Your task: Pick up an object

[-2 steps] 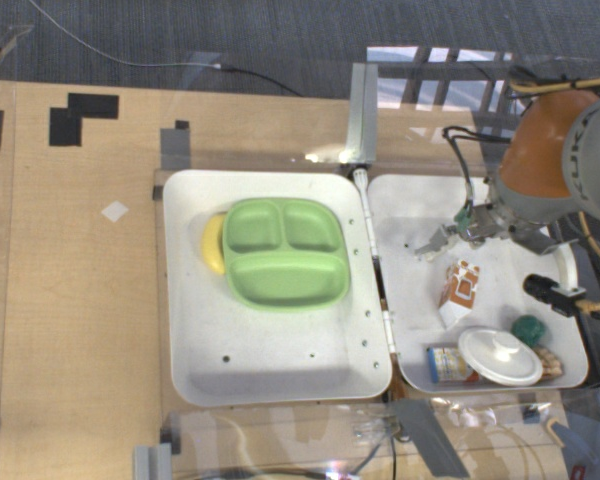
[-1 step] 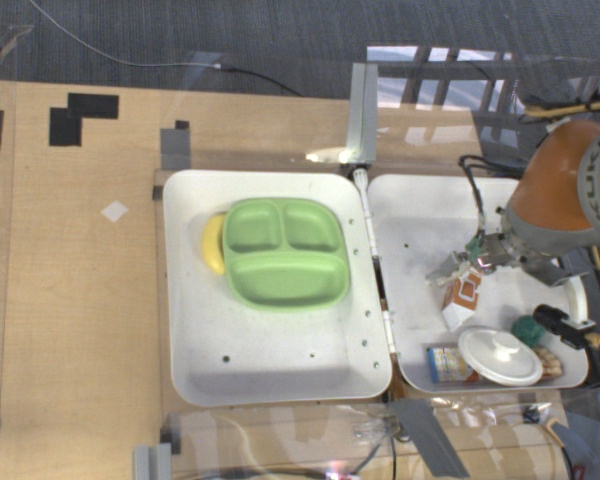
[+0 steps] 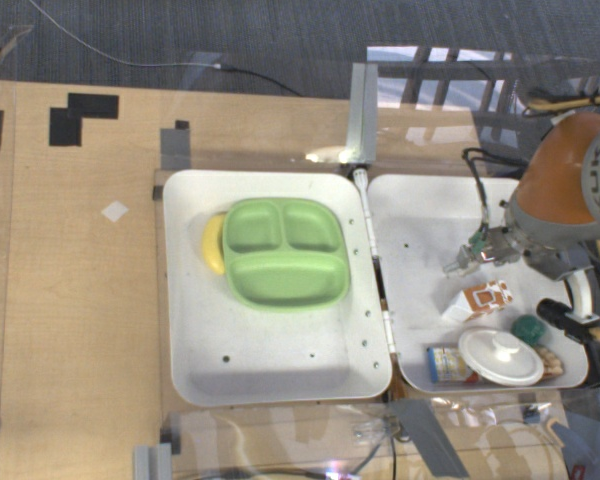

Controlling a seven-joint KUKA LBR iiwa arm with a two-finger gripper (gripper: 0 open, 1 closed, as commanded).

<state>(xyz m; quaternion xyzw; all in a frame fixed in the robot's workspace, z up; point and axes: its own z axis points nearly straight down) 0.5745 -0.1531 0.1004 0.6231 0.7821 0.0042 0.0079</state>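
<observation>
In the right bin (image 3: 420,268), my gripper (image 3: 477,252) hangs just above an orange-and-white packet (image 3: 485,299) lying on the floor. I see nothing held in it. Toward the bin's front edge lie a white round lid (image 3: 500,357), a small can on its side (image 3: 444,365), a green piece (image 3: 528,328) and a brown thing (image 3: 552,367) partly hidden behind the lid. In the left bin (image 3: 270,368) a green divided plate (image 3: 283,252) rests with a yellow thing (image 3: 212,245) sticking out from under its left side.
A metal divider (image 3: 373,268) separates the two bins. The arm's orange band (image 3: 565,173) looms over the right bin's far right corner. A metal post (image 3: 363,108) stands behind the bins. Bare floor lies in the right bin's left half.
</observation>
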